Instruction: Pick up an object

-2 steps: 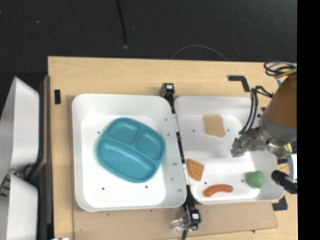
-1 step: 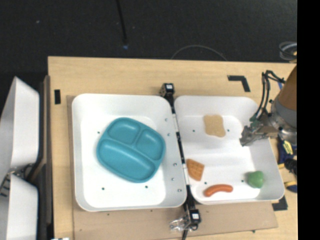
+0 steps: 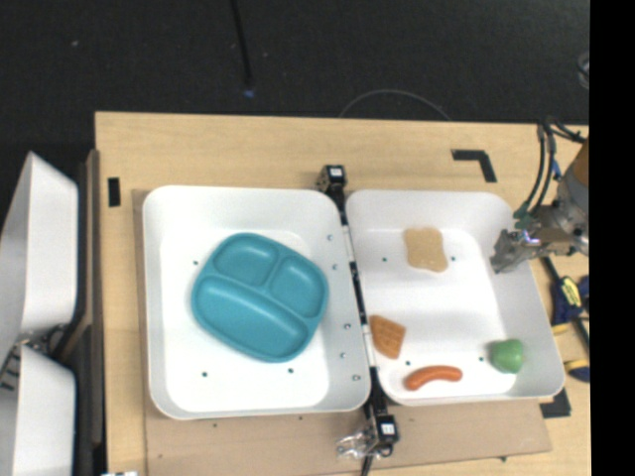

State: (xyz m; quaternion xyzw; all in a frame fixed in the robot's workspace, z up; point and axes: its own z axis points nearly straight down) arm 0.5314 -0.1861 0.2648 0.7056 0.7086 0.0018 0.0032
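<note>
End effector (image 3: 508,249) at right bin (image 3: 466,310) rim, grip state unclear; green ball (image 3: 507,355) near corner

You've got two white bins side by side on the table (image 3: 248,152). Left bin (image 3: 179,365) holds a teal divided plate (image 3: 260,297). Right bin (image 3: 456,310) holds a tan bread slice (image 3: 426,250), an orange waffle piece (image 3: 387,337), a red sausage (image 3: 434,376) and a green ball (image 3: 507,356). The pincer (image 3: 508,250) sits at the right bin's right rim, nothing visibly in it.

grey metal wrist (image 3: 536,238), orange band, blue and yellow cables (image 3: 571,300)
</note>
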